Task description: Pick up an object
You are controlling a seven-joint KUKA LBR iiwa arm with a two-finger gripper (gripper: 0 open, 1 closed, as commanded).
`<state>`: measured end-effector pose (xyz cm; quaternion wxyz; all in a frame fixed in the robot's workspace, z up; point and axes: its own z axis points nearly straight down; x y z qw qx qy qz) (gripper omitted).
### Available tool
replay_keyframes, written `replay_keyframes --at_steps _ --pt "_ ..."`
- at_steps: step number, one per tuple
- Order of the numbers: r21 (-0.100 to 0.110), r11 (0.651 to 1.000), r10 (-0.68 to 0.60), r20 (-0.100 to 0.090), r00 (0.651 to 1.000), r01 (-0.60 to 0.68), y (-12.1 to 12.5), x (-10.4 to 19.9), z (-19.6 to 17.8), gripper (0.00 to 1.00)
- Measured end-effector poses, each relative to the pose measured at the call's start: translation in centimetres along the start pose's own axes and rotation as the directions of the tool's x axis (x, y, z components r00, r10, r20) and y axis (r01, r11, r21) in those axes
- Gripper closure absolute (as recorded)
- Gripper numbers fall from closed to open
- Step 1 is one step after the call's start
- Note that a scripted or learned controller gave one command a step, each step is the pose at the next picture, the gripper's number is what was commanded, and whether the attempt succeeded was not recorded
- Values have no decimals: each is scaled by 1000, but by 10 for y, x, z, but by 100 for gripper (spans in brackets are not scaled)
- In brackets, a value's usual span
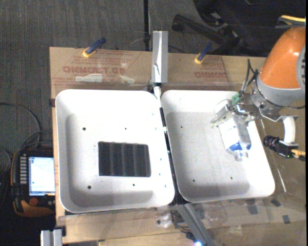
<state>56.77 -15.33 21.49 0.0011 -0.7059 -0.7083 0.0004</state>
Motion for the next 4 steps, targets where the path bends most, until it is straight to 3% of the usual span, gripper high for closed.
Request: replay_keyframes --at_steps 1,2,3,4 --pt "0 991 -132 1 991 132 -6 -58 51 0" --pt "-1 987 -163 0 987 163 -32 -69 24 0" --pt "0 972 -234 -1 972 234 -42 35 94 0" --pt "-19 984 -177 8 984 177 25 12 123 0"
